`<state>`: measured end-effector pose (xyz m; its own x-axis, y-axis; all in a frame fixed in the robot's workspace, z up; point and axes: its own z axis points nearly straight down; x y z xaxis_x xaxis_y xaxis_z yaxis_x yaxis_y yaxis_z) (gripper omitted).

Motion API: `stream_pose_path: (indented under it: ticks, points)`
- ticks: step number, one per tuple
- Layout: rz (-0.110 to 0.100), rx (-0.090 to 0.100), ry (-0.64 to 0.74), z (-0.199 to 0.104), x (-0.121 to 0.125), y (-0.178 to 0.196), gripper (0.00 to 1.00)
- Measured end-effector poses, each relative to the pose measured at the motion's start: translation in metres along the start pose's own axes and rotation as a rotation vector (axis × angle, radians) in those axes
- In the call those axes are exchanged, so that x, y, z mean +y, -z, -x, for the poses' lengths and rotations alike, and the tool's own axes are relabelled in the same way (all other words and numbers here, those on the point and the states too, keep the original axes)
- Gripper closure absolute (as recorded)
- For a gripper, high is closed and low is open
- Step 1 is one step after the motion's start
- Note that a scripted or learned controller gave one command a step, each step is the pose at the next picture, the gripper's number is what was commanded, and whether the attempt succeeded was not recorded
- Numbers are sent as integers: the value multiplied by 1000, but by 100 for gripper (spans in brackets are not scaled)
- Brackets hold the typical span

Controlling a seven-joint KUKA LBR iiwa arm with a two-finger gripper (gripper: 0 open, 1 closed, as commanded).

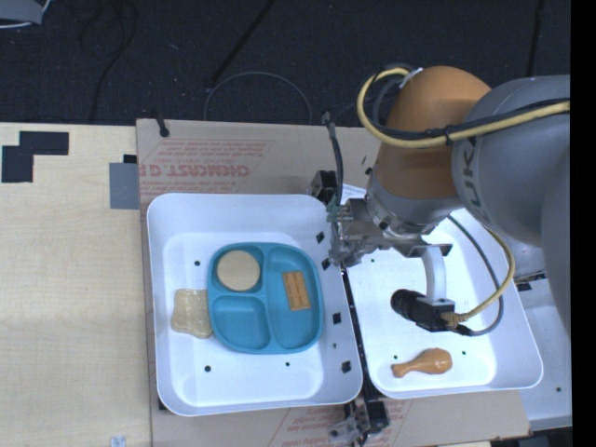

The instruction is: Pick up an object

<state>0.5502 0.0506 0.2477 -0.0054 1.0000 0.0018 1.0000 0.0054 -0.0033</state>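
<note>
1. Camera view, from above at a slant: on the pale counter [65, 296], a brown cardboard sheet [233, 161] under two shallow white bins, left bin [177, 380] and right bin [507, 371], set edge to edge.
2. Near the middle of the left bin: a blue tray [251, 329] with three compartments, lying flat.
3. In the tray's upper left compartment: a round tan disc [237, 270]. In its narrow right compartment: an orange-brown rectangular cracker [296, 291].
4. Just beside the tray's left edge, on the bin floor: a pale yellowish lump [191, 313]; touching the tray or not, hard to tell.
5. In the right bin, near its front wall: a tan drumstick [424, 364], lying on its side, thin end toward the left bin, well apart from the gripper.
6. Reaching in from the right: the grey arm [521, 156] with its orange band [433, 128], bent over the far half of the right bin.
7. Gripper [341, 240] low at the seam between the two bins, near the tray's upper right corner. Spread or pressed together: cannot tell from this angle.
</note>
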Motion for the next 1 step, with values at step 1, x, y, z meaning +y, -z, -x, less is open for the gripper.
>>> stream_pose_path:
  ticks: [1]
  points:
    - [-3,-1,-1,-58,-4,-13,100]
